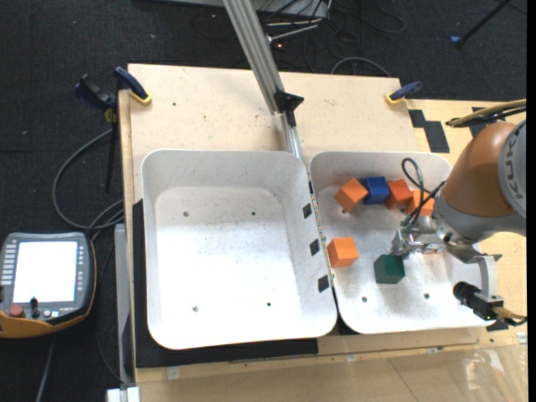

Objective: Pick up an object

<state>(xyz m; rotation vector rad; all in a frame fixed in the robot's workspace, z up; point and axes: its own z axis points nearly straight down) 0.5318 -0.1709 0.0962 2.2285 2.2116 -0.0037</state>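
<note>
Arm [490, 178] reached in from the right, over the right bin [368, 321]. Gripper [408, 245] sat low in that bin, just above and right of the green block [389, 269]. The green block lay on the bin floor, touching or almost touching the gripper tip; hard to say which at this slant. The block looked to be below and beside the fingers, not clearly between them. Could not tell if the jaws were spread or pressed together: the wrist and cabling covered them.

Other blocks were in the same bin. An orange block [342, 251] lay left of the green one, near the bin's left wall and apart from the gripper. At the back of the bin sat a row: orange block at the back left [353, 193], blue block [376, 189] touching it on the right, then a red-orange block [399, 193] touching the blue. One more orange block [423, 202] was partly hidden behind the arm, just right of that row.

The left bin [167, 191] stood beside the right one, sharing the middle edge. Both bins rested on the bench [218, 107]. A teach pendant [46, 283] lay on the floor left of the bench. A metal pole [255, 44] slanted down to the bench behind the bins.
</note>
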